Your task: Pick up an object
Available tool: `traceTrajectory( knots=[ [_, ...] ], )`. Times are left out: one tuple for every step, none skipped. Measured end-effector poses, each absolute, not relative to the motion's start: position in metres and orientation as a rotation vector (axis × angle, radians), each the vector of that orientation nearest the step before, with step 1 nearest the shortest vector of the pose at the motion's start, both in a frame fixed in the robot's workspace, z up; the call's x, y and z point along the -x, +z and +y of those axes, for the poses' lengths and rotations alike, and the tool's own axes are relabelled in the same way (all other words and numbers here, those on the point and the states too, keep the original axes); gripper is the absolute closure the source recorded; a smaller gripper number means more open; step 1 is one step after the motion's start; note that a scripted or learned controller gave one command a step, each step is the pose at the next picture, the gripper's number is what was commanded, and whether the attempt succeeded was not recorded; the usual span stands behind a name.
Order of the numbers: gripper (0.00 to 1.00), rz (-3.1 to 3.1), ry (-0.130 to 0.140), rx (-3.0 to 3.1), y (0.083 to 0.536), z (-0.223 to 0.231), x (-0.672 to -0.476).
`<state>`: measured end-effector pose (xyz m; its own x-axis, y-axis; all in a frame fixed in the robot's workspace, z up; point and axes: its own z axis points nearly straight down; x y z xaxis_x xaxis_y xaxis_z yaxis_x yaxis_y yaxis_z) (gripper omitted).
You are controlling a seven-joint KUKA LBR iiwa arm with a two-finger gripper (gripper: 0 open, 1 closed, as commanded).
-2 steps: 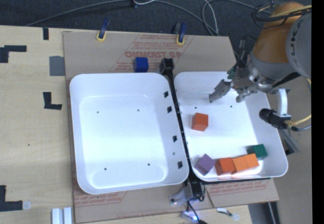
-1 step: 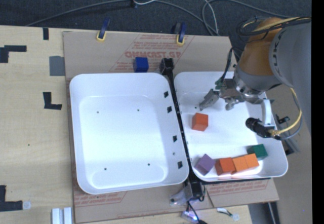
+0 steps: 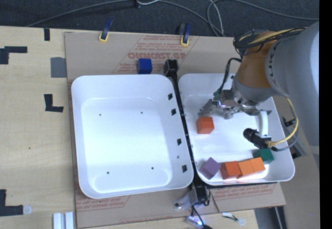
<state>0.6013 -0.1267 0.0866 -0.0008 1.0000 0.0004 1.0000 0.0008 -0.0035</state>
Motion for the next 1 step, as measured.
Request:
traceTrajectory(
  knots=[
    [1.00, -2.223, 0.001, 2.220, 0.0988, -0.1266, -0.6021]
  ],
)
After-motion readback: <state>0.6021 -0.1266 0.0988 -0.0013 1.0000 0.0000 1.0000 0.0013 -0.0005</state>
